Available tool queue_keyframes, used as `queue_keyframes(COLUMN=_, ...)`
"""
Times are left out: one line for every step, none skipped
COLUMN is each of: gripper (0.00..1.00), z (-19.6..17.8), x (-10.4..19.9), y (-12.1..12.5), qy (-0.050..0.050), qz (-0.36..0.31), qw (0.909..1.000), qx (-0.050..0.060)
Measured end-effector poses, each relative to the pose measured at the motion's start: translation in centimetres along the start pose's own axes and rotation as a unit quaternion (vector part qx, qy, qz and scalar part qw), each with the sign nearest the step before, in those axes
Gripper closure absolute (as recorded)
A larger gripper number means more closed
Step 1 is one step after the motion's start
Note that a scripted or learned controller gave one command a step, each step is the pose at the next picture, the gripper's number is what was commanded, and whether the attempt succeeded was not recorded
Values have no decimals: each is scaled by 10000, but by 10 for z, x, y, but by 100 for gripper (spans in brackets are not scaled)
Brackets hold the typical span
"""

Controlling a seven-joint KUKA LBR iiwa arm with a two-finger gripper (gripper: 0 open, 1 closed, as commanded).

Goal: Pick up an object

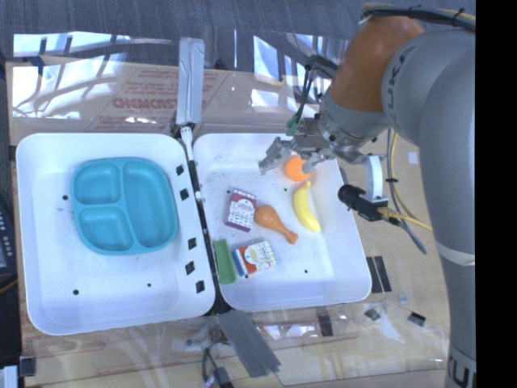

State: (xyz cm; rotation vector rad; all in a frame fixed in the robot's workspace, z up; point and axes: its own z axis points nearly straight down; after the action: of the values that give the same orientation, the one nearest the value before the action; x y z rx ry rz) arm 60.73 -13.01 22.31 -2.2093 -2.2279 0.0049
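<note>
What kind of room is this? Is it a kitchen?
Probably a robot lab, not a kitchen. A grey robot arm reaches over two white bins, and the food is toys: a banana and a drumstick.

You see the right bin [347, 257] beside the left bin [40, 289], which holds a divided tray [125, 204]. In the right bin, banana [306, 208], drumstick [275, 221] and carton [240, 210] lie left of one another.

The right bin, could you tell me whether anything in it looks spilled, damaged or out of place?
Nothing stands out. The right bin holds a banana, a toy drumstick, two small cartons, a green bar and an orange ball under the pincer, all scattered but intact.
</note>
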Motion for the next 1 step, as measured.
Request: queue_keyframes(gripper=0, z=-20, x=23, y=-18, qy=4, qz=937, qw=9956, qx=12)
